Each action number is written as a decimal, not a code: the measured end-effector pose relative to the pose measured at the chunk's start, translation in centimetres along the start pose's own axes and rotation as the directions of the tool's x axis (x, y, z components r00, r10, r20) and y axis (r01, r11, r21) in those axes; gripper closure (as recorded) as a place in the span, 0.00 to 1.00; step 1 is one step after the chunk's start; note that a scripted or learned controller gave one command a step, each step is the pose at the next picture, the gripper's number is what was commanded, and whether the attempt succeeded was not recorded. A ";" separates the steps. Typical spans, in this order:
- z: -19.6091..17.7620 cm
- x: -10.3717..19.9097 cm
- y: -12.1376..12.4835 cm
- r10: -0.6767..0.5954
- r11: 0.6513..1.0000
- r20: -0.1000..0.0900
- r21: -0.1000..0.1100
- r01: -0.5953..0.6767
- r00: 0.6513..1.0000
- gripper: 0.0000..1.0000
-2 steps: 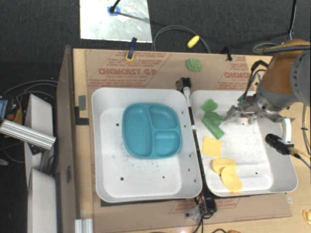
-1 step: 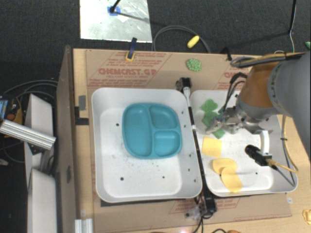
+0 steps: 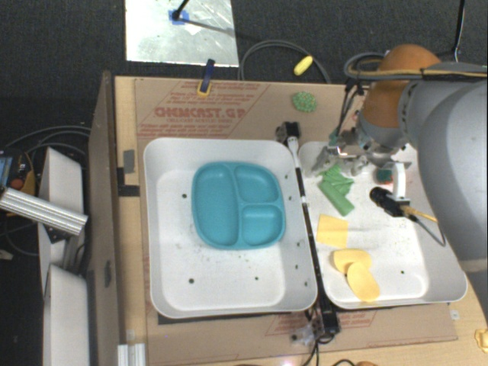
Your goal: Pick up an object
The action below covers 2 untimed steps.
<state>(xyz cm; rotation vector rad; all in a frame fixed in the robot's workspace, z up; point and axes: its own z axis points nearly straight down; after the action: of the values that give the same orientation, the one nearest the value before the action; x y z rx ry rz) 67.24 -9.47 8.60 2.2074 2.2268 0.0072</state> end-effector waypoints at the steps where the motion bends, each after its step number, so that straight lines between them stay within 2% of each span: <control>1: 0.1 -1.0 -3.4 0.008 1.000 -0.001 0.008 -0.008 1.000 0.00; 2: 0.1 -0.9 -3.3 0.006 1.000 -0.001 0.006 -0.006 1.000 0.00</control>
<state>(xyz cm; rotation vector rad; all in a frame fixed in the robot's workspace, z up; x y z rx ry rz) 63.97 -10.41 8.46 2.2175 2.2231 0.0014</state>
